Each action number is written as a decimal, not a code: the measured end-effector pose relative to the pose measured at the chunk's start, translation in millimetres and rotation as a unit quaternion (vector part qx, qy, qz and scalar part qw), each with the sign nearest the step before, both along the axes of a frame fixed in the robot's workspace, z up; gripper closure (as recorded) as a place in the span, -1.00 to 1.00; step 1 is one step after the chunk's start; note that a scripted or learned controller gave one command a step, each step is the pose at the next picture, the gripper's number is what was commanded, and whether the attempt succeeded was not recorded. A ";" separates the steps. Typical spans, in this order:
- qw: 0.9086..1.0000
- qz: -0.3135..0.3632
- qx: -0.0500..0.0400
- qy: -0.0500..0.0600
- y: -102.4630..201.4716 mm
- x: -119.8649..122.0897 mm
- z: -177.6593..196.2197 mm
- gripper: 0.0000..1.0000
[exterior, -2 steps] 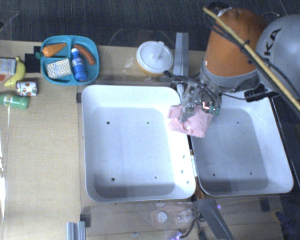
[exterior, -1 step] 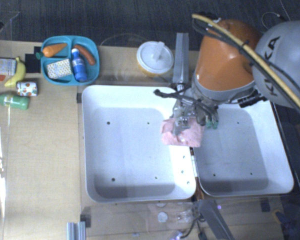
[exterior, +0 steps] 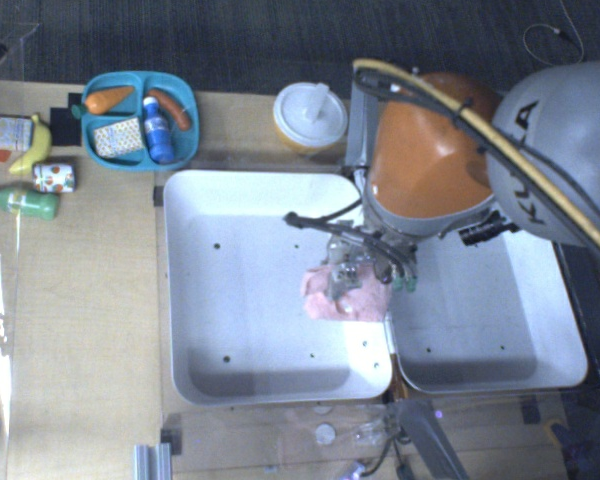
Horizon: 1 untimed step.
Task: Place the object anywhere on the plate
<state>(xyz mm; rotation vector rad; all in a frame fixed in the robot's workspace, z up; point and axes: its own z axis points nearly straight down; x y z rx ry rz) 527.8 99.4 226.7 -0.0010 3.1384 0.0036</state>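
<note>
A pale pink, flattish object [exterior: 342,300] lies in the left white bin [exterior: 230,298], close to its right wall. The gripper [exterior: 358,271] hangs directly over the pink object's upper edge, low and seemingly touching it, and the arm's orange and grey wrist hides what is beneath. No object is visibly held. A blue sectioned plate [exterior: 183,96] sits on the bench beyond the left bin, at the upper left; it holds toy food and a small blue bottle.
The right white bin [exterior: 500,348] lies partly under the arm. A white lidded cup [exterior: 310,115] stands behind the bins. A banana, a small can, a green bottle and a carton lie at the bench's far left [exterior: 30,163].
</note>
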 end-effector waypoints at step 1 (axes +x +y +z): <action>1.000 0.000 0.000 0.000 -0.1 0.2 0.2 -1.00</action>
